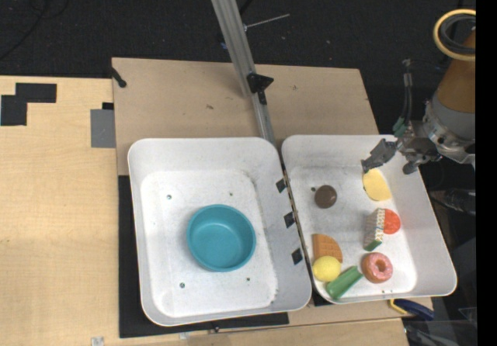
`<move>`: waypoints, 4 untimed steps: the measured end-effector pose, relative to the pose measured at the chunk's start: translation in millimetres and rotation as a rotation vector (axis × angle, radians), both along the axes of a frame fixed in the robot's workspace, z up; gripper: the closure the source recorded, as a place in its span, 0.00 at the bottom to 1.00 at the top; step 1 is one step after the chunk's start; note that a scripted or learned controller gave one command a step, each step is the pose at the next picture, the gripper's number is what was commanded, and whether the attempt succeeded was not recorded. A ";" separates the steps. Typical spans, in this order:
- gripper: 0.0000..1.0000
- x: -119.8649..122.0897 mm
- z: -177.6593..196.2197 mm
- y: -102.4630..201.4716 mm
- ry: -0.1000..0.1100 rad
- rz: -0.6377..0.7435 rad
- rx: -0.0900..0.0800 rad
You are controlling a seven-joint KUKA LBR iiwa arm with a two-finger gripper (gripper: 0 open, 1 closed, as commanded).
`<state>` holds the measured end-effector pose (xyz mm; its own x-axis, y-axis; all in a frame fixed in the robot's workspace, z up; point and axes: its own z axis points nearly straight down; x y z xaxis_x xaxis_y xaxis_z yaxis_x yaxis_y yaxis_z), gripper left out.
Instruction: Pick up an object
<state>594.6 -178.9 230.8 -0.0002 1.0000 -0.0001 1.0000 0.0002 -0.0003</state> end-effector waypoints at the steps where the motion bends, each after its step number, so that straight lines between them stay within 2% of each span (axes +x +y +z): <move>1: 0.00 -5.1 -46.2 7.1 0.004 0.001 0.001; 2: 0.00 -15.8 -98.1 4.8 0.004 0.000 0.001; 3: 0.00 -16.5 -141.5 5.4 0.003 0.000 0.001; 4: 1.00 -16.0 -129.4 4.4 0.000 -0.001 0.000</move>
